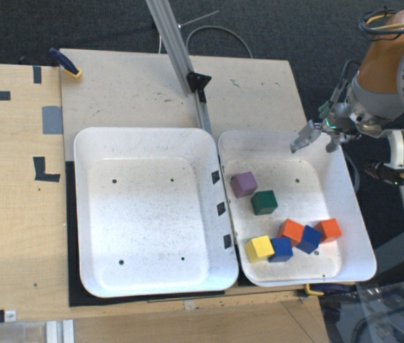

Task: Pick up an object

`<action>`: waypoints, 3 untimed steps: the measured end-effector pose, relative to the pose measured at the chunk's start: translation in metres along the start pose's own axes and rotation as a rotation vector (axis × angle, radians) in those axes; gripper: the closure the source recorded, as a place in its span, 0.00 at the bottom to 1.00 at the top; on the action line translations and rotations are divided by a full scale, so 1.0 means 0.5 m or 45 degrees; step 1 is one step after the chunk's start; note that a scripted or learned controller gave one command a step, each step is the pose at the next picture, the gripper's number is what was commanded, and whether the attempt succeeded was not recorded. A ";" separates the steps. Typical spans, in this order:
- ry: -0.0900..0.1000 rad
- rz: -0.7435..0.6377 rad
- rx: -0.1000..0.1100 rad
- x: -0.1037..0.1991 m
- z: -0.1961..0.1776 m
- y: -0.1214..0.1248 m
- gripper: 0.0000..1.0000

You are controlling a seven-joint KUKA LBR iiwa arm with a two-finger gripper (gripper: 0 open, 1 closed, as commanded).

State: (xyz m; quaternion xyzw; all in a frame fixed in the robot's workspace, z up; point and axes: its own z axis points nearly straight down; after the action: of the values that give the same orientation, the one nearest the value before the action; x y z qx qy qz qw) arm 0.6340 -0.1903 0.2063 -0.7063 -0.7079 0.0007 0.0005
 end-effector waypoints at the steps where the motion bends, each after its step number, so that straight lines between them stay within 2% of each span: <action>1: -0.001 0.000 0.000 0.000 0.000 0.000 0.00; 2: 0.000 0.001 0.005 0.001 0.087 0.002 0.00; 3: 0.001 0.000 0.007 0.006 0.217 0.005 0.00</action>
State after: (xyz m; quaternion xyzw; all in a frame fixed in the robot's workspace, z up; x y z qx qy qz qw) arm 0.6363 -0.1872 0.0978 -0.7063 -0.7079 0.0025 0.0028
